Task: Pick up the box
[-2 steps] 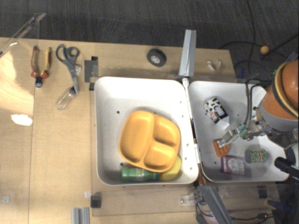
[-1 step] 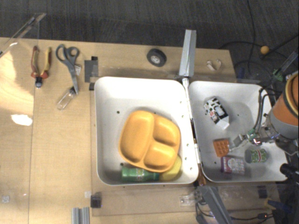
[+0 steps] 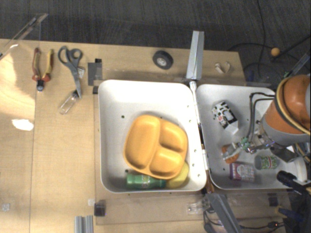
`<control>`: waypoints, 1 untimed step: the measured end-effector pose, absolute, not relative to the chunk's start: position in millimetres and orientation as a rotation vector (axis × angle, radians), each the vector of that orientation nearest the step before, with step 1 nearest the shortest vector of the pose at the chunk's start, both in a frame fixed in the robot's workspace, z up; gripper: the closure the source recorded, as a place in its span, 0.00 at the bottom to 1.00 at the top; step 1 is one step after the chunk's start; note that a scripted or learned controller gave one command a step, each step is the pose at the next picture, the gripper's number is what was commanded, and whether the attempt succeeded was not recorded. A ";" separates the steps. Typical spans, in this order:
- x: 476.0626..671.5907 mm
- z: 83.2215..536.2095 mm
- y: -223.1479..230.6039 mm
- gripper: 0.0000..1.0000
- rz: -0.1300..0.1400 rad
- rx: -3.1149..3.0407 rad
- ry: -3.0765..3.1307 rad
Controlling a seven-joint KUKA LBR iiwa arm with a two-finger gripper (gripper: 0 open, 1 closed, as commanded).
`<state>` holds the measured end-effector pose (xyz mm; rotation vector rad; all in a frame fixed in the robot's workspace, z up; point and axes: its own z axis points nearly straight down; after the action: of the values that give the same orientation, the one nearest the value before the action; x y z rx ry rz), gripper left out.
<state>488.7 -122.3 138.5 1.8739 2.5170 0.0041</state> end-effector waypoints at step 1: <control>491.0 89.7 -90.5 0.00 0.011 2.057 2.355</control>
<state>491.0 -90.5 89.7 2.0572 2.3554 0.0107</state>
